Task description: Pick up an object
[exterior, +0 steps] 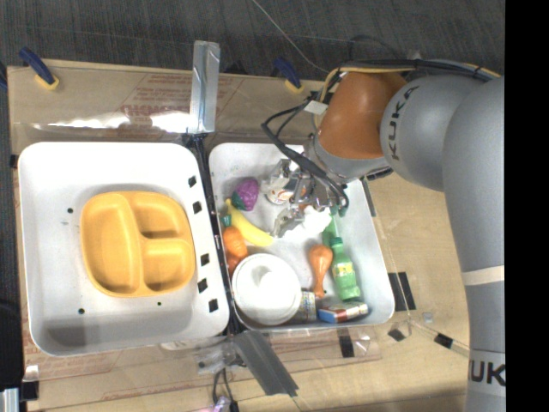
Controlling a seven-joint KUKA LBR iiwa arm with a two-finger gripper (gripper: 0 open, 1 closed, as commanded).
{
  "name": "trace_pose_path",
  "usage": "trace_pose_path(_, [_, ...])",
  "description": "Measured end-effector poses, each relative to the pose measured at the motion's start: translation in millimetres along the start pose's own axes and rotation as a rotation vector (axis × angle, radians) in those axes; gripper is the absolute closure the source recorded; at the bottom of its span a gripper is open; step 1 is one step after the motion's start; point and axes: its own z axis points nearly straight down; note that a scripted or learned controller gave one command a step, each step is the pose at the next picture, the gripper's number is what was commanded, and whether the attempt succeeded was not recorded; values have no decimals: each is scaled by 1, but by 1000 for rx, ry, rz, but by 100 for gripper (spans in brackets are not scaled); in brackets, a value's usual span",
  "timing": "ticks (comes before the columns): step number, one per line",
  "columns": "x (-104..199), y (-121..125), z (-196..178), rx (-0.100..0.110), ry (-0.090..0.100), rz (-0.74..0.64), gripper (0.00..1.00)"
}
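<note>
My gripper [290, 206] hangs low over the upper middle of the right bin [374, 245], below the orange wrist band. Just left of it lies a purple grape bunch [246, 193]. A yellow banana [250, 230] lies right below and left of the gripper tip, next to an orange carrot [233, 243]. To the lower right are a brown drumstick [320, 265] and a green bottle [344, 270]. The view shows nothing held.
A white bowl [267, 287] sits at the right bin's front, with a blue and red marker-like item [344, 313] beside it. The left bin [43, 187] holds a yellow divided tray [137, 240]. Cables loop near the wrist at the right bin's back wall.
</note>
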Motion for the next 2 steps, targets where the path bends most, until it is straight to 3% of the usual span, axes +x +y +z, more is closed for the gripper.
trace_pose_path(1, [33, -61, 4, -2, 10, -21, 0])
trace_pose_path(2, [88, -58, 3, -1, 8, 63, 0])
